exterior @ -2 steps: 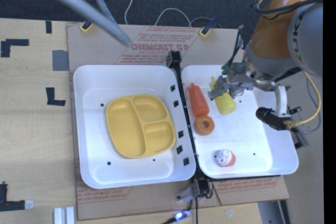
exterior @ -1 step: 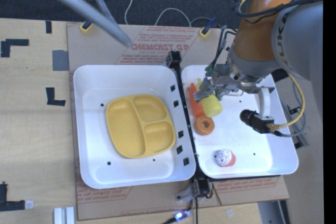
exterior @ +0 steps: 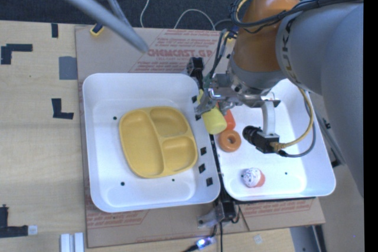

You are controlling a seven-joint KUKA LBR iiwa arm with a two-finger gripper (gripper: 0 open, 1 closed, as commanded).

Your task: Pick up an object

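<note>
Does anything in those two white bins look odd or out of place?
Nothing looks spilled or broken. The yellow divided tray lies askew in the left bin. In the right bin, a yellow cylinder sits under the gripper near the divider, with an orange ring and a speckled ball nearby.

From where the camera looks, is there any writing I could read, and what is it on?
"CHEMCAST G P": red print on the cardboard sheet under the bins; the last letters are unsure.
Smaller red lines above and below it: too blurred to read.
Red print along the cardboard's bottom edge: too blurred to read.
Grey letters on the arm: not readable.
</note>
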